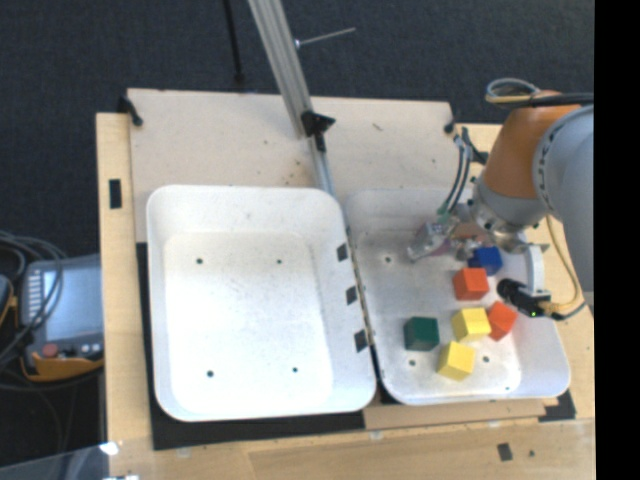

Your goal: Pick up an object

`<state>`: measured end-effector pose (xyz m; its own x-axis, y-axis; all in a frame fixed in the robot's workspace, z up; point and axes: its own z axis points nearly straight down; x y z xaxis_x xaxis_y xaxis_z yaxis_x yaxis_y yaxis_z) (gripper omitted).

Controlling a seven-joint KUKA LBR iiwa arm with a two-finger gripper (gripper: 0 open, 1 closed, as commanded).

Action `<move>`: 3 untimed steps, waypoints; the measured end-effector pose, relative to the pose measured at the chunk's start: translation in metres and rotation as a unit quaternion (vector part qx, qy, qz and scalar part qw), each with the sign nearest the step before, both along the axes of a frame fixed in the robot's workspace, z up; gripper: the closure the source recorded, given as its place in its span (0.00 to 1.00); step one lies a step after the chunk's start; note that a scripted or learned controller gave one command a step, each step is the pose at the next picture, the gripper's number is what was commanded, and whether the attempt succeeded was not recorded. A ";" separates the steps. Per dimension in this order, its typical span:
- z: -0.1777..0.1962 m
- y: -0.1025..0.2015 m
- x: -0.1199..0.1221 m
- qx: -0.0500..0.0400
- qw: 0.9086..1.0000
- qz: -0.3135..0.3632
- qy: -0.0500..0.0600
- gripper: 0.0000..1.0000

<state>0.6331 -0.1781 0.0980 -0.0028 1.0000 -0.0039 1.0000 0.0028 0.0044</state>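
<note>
The gripper [432,240] is being held over the right bin [400,373]; finger state cannot be told. The blue block [487,259] is lying just right of it, beside the orange block [470,283].

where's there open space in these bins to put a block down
The left bin has bare floor from rim to rim. In the right bin, the strip between its left wall and the green block is free. It is crowded at the right, around the gripper, blue block and yellow blocks.
</note>
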 end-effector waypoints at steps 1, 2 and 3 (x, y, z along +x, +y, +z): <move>0.014 -0.001 0.001 0.000 1.000 0.000 -0.003 1.00; 0.058 -0.002 0.002 0.001 1.000 0.000 -0.001 1.00; 0.110 0.004 -0.003 0.001 1.000 0.001 -0.002 1.00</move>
